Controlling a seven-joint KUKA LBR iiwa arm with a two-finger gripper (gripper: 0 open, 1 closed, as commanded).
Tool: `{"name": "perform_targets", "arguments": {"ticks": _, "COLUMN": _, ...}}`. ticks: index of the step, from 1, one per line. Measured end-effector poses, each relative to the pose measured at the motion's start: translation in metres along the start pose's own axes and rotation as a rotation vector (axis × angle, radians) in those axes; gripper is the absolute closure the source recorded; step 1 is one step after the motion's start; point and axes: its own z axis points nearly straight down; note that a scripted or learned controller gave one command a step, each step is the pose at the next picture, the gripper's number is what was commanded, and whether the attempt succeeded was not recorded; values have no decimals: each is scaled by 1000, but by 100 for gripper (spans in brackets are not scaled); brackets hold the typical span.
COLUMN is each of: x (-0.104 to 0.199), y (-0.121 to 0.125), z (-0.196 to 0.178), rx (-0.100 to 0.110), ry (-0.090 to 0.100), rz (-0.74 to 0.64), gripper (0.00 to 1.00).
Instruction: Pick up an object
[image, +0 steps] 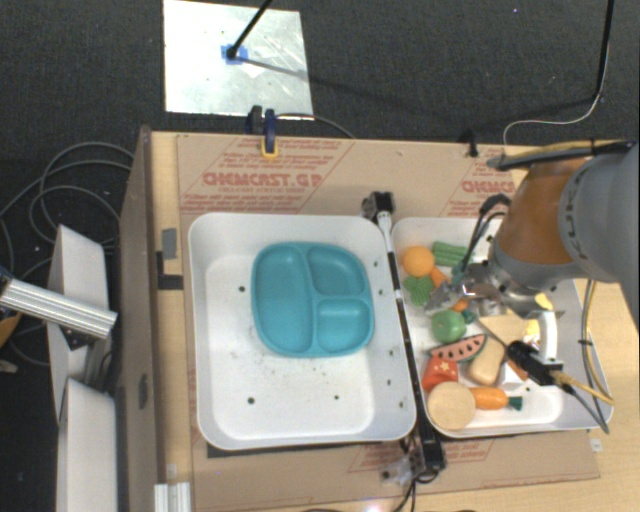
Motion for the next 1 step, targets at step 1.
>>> {"name": "perform_targets", "arguments": {"ticks": 1, "x": 1, "y": 3, "z": -12, "rx": -6, "ry": 0, "rz": -3, "gripper": 100}}
